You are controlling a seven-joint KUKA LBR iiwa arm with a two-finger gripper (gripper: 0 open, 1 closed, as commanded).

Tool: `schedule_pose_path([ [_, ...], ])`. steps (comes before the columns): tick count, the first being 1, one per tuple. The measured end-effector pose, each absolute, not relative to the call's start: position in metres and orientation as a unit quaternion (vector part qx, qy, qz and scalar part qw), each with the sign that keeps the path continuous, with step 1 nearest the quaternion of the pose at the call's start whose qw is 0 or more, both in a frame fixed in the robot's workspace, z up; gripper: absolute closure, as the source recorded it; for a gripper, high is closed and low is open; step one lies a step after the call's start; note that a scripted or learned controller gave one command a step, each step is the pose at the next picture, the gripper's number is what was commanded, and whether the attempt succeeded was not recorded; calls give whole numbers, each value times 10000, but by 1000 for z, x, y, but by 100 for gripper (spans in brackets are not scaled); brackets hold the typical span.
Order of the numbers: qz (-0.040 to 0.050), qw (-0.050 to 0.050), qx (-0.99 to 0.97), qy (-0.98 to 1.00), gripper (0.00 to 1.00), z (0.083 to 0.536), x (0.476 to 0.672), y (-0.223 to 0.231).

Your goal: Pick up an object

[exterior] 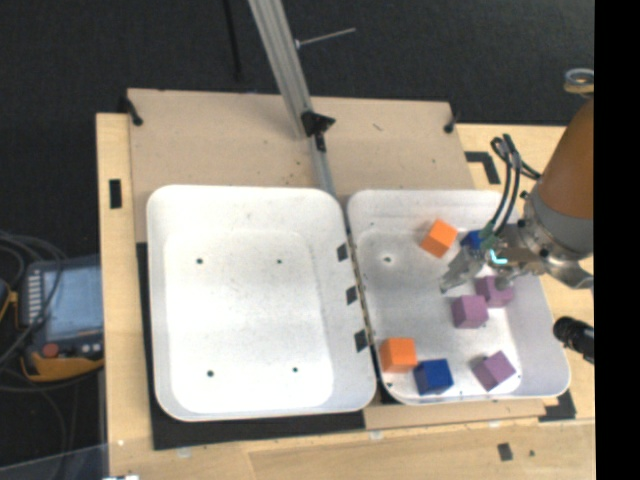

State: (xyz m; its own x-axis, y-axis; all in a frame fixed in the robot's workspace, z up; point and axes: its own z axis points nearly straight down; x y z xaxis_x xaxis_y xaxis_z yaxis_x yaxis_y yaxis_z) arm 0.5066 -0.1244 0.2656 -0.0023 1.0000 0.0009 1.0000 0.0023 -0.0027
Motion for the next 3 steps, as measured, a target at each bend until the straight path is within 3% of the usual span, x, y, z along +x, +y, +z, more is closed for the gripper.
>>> schedule_pose_path([
  [1, -7, -9, -7075, -7068, 0, 268, 507, -125],
  [3, 19, 15, -7077, -7065, 0, 158, 493, -141],
])
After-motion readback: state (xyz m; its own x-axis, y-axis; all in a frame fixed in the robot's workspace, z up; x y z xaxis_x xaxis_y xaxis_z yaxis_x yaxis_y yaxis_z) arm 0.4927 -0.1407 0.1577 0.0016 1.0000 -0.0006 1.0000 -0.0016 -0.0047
